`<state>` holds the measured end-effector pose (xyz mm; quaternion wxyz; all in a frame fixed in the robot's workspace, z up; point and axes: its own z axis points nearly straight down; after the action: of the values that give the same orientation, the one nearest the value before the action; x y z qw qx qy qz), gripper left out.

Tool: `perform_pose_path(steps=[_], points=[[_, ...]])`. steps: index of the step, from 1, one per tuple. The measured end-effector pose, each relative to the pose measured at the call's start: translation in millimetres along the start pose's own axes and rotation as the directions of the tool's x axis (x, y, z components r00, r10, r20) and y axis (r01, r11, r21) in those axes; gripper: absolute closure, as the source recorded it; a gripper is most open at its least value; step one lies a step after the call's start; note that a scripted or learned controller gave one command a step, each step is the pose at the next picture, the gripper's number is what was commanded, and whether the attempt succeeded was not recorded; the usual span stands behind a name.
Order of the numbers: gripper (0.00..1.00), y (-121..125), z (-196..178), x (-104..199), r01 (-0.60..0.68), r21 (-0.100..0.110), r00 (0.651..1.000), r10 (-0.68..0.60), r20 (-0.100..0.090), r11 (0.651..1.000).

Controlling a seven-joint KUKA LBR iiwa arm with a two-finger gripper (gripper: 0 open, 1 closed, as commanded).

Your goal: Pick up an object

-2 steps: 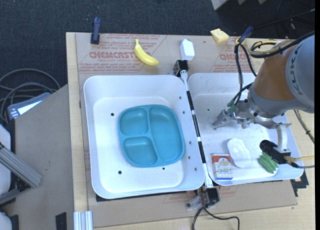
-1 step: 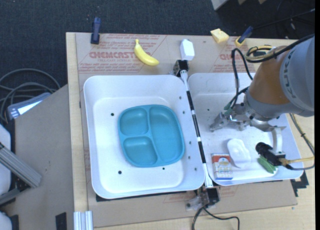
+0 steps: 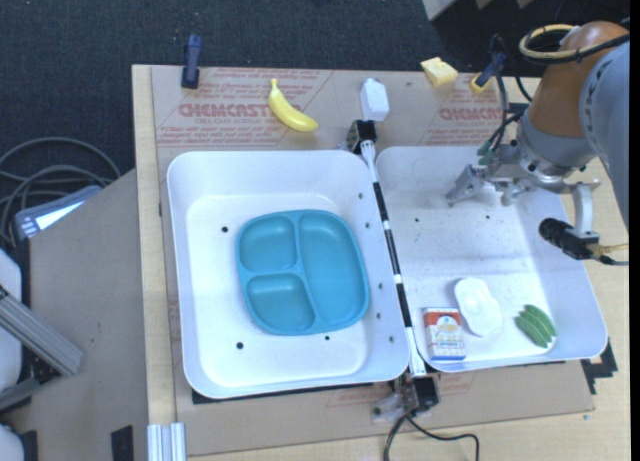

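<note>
The robot arm (image 3: pixel 575 99) reaches in over the right bin (image 3: pixel 440 174). Its gripper (image 3: pixel 488 187) hangs low over the far part of that bin, where the floor is bare. The jaws look spread apart, and nothing sits between them. So I think it has not picked anything up yet.

The things it could pick lie in the same bin, at the edge nearest the camera, well apart from the gripper. There is a white lump (image 3: pixel 478 306), a small carton (image 3: pixel 445 335) with red and white on it, just beside the lump, and a green pea pod (image 3: pixel 536 325) on the lump's other side. They lie flat and loose, so any of them could be lifted from above. The lump and the carton are very close, so grabbing one may bump the other. The pea pod has more room around it.

The left bin (image 3: pixel 200 199) holds a blue plate (image 3: pixel 300 271) with three parts. It lies flat in the middle of that bin.

Past the bins, on the counter (image 3: pixel 160 129), a banana (image 3: pixel 288 110) lies behind the left bin. A yellow block (image 3: pixel 439 71) lies behind the right bin. These are outside the bins, so I think the arm is not meant to take them.

To get a thing, I think the arm must move toward the near edge and go down.
</note>
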<state>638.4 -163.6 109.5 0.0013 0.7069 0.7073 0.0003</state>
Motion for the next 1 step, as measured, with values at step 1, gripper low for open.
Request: perform_pose_path(steps=[1], points=[[0.0, -49.6, -2.3, 54.9, 0.001, 0.004, 1.0, -0.001, -0.002, 1.0]])
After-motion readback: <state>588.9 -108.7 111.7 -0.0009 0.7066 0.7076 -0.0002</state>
